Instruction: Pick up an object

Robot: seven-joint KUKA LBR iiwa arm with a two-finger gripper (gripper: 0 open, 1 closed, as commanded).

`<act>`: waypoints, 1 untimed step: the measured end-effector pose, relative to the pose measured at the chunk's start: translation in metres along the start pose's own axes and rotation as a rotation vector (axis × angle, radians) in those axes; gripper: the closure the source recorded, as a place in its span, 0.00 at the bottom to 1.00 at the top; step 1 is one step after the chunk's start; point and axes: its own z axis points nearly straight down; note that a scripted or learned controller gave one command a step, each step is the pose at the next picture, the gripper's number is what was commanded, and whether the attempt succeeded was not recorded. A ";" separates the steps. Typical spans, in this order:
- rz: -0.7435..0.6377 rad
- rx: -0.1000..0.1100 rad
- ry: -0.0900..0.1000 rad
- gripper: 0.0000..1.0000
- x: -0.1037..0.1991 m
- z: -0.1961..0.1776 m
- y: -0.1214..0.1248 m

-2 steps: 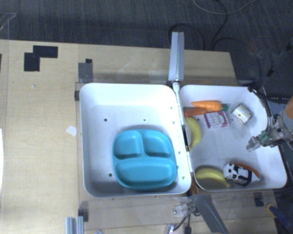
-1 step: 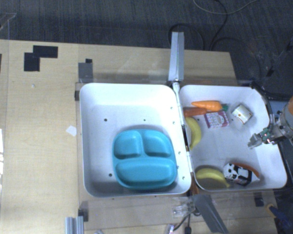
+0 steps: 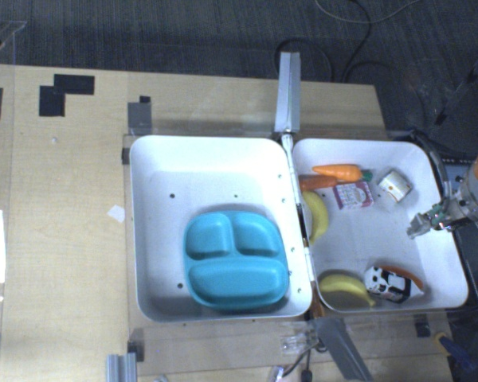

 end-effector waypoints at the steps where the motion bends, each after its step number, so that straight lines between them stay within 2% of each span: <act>1: -0.227 0.015 0.010 1.00 -0.019 -0.010 -0.011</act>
